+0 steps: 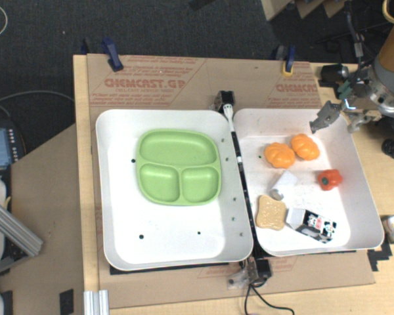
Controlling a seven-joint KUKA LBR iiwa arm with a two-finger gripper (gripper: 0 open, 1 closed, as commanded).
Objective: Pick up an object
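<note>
The gripper [328, 115] hangs over the right white bin's [364, 176] far corner, fingers spread, nothing between them. Two orange rounded toys [292, 151] lie just below it; a red tomato-like piece [328, 179] sits nearby.

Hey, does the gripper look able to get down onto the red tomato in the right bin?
Probably yes: the tomato lies apart from the other items, and the gripper hangs above that bin's far corner.
</note>
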